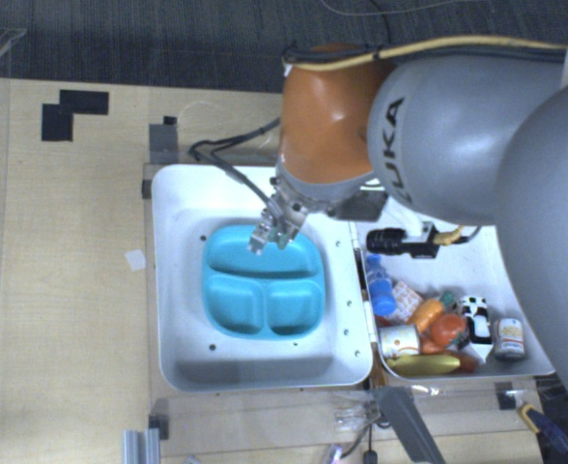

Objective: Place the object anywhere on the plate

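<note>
A grey arm (pixel 458 133) with an orange band reaches in from the view's right and ends in a small gripper (pixel 272 235), which hangs over the left bin (pixel 168 288). The jaws are too small and blurred here to tell whether they stand wide or narrow.

Directly beneath the jaws lies the plate (pixel 231 303), a blue, rounded-square tray flat on the bin floor. It is divided in three. One wide compartment runs across its far end, straight under the jaws, and two smaller compartments sit side by side at the end nearer the viewer.

It is not clear which thing is the one to be placed. The loose things all lie in the right bin (pixel 477 274), well to the right of the jaws and nearer the viewer, beyond the two bin walls that meet between them.

- **Blue bottle (pixel 381 288):** closest to the jaws, on its side along that bin's left wall, long axis running far to near.
- **White can (pixel 398 340):** just below the bottle.
- **Yellow banana (pixel 424 363):** along the near wall, long axis running left to right.
- **Further right:** an orange thing (pixel 426 310), a red round thing (pixel 448 329), a black-and-white thing (pixel 474 315) and a small jar (pixel 509 336), packed close together.
</note>
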`<state>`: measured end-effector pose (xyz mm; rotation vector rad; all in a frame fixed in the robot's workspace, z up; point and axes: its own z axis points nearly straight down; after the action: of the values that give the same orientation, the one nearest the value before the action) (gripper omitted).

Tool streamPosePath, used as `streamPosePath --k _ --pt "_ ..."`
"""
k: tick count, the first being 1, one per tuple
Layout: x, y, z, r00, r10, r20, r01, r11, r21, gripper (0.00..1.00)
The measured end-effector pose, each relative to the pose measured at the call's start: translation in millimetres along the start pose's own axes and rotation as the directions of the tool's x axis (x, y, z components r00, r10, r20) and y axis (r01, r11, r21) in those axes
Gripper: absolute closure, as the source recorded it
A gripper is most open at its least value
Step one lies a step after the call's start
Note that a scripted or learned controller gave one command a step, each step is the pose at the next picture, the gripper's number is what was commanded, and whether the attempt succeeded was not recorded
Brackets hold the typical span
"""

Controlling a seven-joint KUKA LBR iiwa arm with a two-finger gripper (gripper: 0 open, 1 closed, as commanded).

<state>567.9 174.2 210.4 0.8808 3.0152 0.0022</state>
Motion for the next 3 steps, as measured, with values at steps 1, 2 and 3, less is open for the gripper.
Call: streamPosePath --k 1,2,3 --pt "45 -35 15 0.99 0.138 0.0 -0.138 0.99 0.001 1.0" --pt "52 9 -38 1.0 -0.002 0.002 0.002 1.0 -0.001 1.0" --pt "88 15 -80 0.994 0.108 0.003 -0.108 0.994 -0.003 1.0"
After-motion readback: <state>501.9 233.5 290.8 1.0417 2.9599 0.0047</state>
